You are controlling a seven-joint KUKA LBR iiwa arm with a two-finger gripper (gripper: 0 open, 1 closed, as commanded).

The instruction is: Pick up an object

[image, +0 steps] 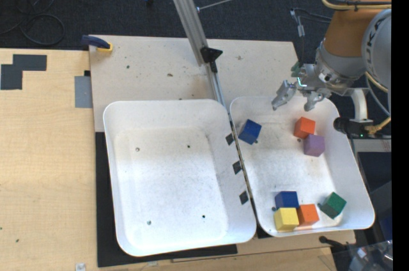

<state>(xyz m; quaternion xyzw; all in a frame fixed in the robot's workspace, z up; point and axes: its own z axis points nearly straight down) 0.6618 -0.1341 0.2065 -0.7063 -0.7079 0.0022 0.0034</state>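
My gripper (298,100) hangs over the far end of the right bin (348,154), fingers spread open with nothing between them. Just below and right of it lies an orange cube (305,127), with a purple cube (314,145) touching its near side. A blue cube (250,131) rests by the bin's left wall. At the near end sit a second blue cube (286,200), a yellow cube (286,218), another orange cube (308,214) and a green cube (333,204).
The left bin (128,135) lies beside the right one, with black clips (236,167) along the shared edge. A slanted aluminium bar (188,14) rises behind the bins. A blue-and-yellow clamp (97,43) sits at the bench's far left corner.
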